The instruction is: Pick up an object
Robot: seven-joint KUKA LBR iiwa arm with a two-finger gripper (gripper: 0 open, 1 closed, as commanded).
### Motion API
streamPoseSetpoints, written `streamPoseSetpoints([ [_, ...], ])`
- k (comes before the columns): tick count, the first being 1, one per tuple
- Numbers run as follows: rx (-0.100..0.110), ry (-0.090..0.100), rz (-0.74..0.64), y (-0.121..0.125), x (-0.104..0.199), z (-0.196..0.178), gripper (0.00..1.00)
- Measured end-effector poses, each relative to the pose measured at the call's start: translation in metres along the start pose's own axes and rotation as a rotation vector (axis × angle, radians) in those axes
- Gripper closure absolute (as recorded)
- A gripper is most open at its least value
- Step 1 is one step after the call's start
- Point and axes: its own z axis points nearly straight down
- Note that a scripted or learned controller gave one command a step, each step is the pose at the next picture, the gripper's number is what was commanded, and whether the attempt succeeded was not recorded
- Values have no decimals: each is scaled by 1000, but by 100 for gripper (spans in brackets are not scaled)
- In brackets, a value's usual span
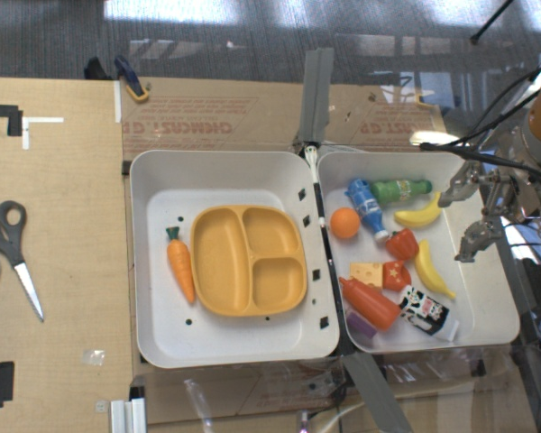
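Observation:
The right bin (487,318) holds several toy foods: a blue bottle (367,207), a green bottle (401,188), two bananas (417,213) (433,271), an orange (344,224), a red pepper (402,244), a cheese wedge (367,274), a red-orange bottle (371,303) and a black-and-white carton (424,310). My gripper (466,215) hangs over this bin's right side, just right of the bananas. Its two metal fingers stand apart, open, with nothing between them.
The left bin (153,332) carries a yellow divided plate (250,260) with a carrot (180,267) lying beside it on the left. Scissors (13,251) lie on the bench at far left. Cables run along the right edge near the arm.

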Motion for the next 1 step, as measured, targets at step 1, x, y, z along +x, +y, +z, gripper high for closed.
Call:
streamPoseSetpoints([
  [1, 0, -2, -21, 28, 5, 177, 0],
])
